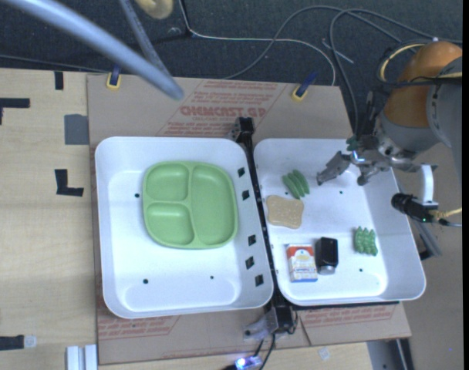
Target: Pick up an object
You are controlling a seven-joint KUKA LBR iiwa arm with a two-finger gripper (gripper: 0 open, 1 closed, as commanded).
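In the right bin (389, 287) lie several small objects: a green pea pod (296, 183), a tan slice of bread (285, 212), a red and white carton (301, 263), a black block (327, 253) touching the carton's right side, and a green bumpy piece (364, 240). My gripper (349, 174) hangs over the bin's upper right part, right of the pea pod and apart from it. Its two fingers (329, 172) are spread open with nothing between them.
The left bin (119, 284) holds a light green divided plate (190, 204). A black hinge strip (254, 206) runs between the bins. Cables (312, 29) trail across the dark surface behind. The grey arm with its orange band (420, 83) reaches in at the upper right.
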